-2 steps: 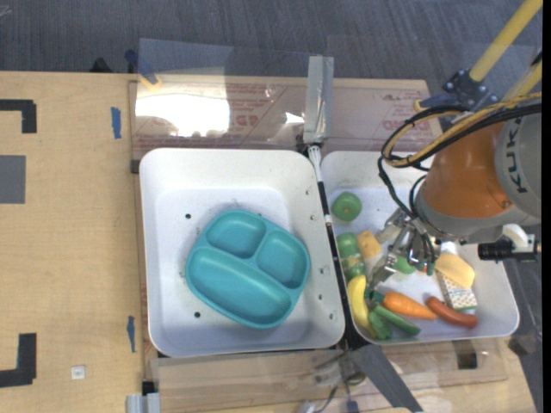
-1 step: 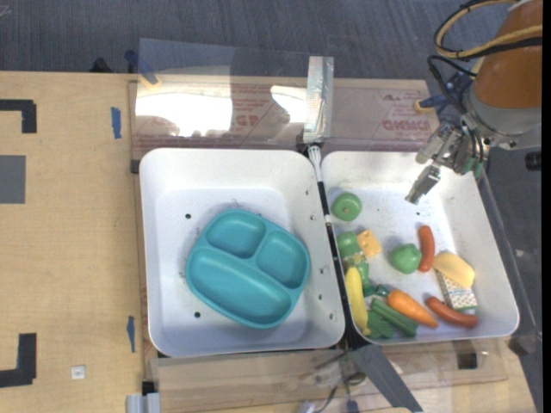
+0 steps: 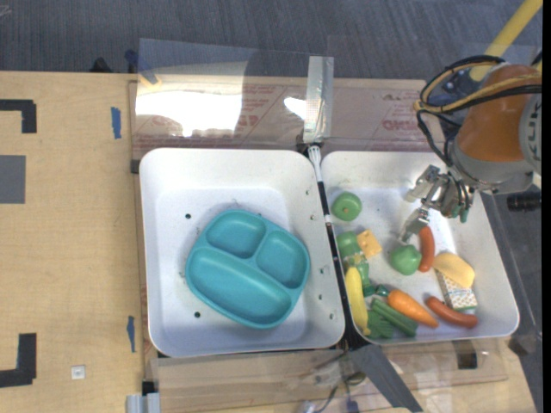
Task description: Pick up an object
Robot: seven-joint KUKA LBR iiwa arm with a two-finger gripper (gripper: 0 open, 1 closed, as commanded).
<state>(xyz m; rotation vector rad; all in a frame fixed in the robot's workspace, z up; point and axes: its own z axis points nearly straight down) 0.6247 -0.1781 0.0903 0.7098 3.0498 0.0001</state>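
Observation:
My gripper (image 3: 418,205) hangs over the upper middle of the right bin (image 3: 495,231). It is open, with nothing between its fingers. Just below its lower finger lie a green ball-shaped fruit (image 3: 405,259) and a small orange-red pepper (image 3: 427,248). A green apple (image 3: 347,206) sits to the gripper's left, near the wall between the bins. Further toward the front lie a yellow cheese wedge (image 3: 370,245), a yellow banana (image 3: 354,292), a carrot (image 3: 411,306), a red sausage (image 3: 451,313) and a bread slice (image 3: 455,270).
The left bin (image 3: 164,196) holds a teal divided plate (image 3: 248,268). A clear plastic sheet (image 3: 224,101) stands behind both bins. The grey and orange arm (image 3: 495,132) with looped cables comes in from the upper right. Wooden bench top (image 3: 60,231) lies to the left.

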